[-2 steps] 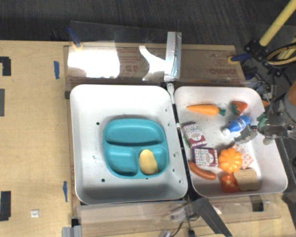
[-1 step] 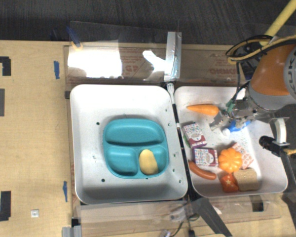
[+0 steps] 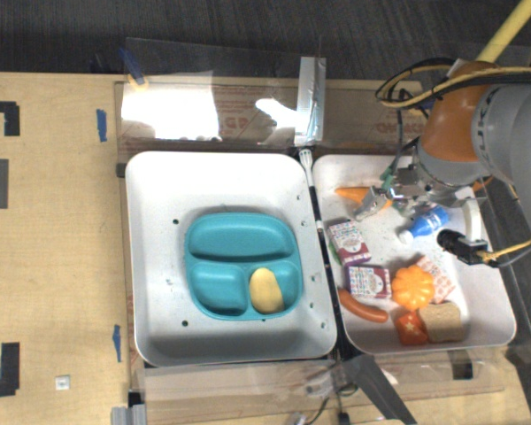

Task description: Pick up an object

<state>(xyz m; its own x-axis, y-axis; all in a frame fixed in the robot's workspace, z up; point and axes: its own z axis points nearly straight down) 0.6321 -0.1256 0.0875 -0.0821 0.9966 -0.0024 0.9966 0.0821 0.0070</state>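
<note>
1. Overhead, the arm [image 3: 504, 131] reaches into the right bin [image 3: 496, 326] from its far right corner
2. Below its gripper [image 3: 391, 189], whose finger state I cannot tell, lies the carrot [image 3: 356, 194]
3. That carrot runs left-right, just left of the gripper tip, seemingly touching it, not visibly held

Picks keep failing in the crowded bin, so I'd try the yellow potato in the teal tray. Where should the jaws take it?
Grip the yellow potato across its narrow middle, coming straight down. It lies alone in the lower right compartment of the teal tray, long axis roughly up-down in view, so close the jaws left-right, minding the divider on its left.
</note>
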